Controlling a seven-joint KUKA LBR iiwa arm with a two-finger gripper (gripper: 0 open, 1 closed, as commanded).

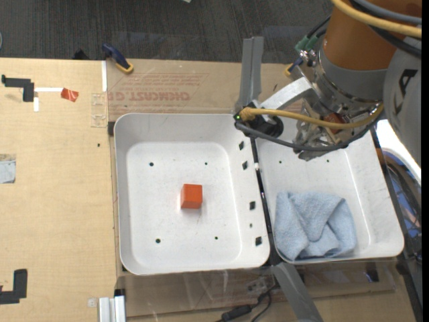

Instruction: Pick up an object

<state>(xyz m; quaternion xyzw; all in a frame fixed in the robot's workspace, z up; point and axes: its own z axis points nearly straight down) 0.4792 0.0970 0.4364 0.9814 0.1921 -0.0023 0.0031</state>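
Observation:
A small orange-red block (192, 196) lies near the middle of the left white bin (134, 180). A crumpled light-blue cloth (315, 225) lies at the front of the right white bin (382, 193). My gripper (320, 138) hangs over the back of the right bin, above and behind the cloth, under the arm's orange band (365, 25). Cables and the wrist body cover the fingers, and nothing shows between them.
A grey upright post (251, 72) stands behind the divider between the bins. A yellow cable (281, 115) runs from the divider's back to the wrist. Cardboard (167, 86) lies behind the bins, and a wooden board (53, 180) to the left.

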